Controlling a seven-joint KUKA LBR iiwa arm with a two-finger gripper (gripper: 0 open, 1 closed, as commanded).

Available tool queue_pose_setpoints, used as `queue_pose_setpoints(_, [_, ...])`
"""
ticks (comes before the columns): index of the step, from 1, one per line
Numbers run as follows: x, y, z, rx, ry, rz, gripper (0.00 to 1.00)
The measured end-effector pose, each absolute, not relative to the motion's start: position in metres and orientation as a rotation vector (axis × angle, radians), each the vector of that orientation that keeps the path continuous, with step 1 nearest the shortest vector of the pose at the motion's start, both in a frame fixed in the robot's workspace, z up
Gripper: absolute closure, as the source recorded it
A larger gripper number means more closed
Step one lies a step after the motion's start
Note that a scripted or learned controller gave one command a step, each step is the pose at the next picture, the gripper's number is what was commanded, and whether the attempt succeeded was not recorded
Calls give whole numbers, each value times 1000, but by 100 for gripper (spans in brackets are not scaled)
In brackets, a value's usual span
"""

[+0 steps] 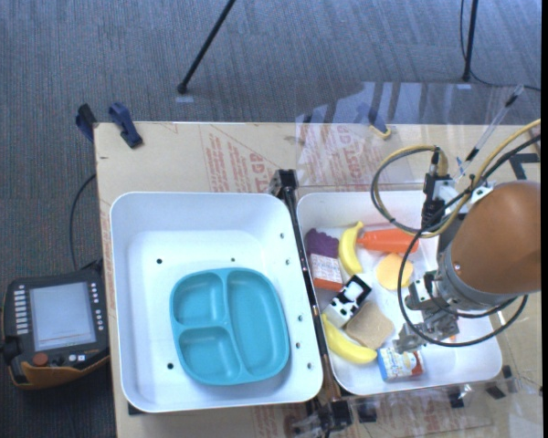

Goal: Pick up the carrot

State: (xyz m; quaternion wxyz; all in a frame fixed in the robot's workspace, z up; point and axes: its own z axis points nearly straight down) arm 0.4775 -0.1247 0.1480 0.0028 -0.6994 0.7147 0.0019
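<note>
Claw (418, 328) position: lower right of frame, above my right bin (493, 359); finger state cannot be determined. Carrot (390, 240) lies at that bin's upper middle, beside a banana (349, 247). It is probably light, rigid, smooth plastic; I grip across mid-body.

A robotics lab: teach pendant (53, 328) beside the bench, tripod legs (210, 35) on carpet

carrot (389, 240) beside banana (349, 247) in right bin (490, 365)
</note>
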Motion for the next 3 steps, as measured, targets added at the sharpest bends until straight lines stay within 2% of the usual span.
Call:
queue_pose_setpoints(1, [543, -193, 85, -2357, 2072, 15, 100])
queue_pose_setpoints(2, [503, -200, 97, -2533, 1852, 11, 100])
queue_pose_setpoints(3, [554, -110, 202, -2734, 1530, 3, 100])
